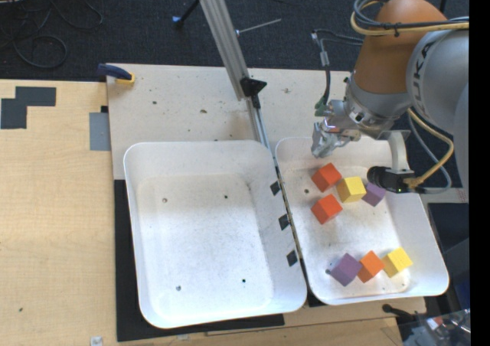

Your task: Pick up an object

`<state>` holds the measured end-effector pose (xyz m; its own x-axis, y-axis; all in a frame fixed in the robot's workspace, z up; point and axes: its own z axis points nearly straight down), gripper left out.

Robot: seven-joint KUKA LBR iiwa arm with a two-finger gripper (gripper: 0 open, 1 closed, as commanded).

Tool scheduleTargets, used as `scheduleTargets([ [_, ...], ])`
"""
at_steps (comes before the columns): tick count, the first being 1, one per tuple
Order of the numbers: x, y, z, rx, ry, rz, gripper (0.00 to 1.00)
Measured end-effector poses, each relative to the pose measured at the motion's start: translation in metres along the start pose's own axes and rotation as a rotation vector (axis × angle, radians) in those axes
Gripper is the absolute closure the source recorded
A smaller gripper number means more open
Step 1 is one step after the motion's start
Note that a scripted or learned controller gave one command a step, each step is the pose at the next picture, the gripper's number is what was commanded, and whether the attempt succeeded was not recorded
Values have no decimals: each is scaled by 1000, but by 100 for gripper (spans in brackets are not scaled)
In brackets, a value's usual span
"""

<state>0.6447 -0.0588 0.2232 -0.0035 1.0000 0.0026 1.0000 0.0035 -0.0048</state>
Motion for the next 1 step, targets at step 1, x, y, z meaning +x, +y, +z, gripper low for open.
scheduleTargets([
  [1, 47, -6, 7, 1, 0, 0, 100],
])
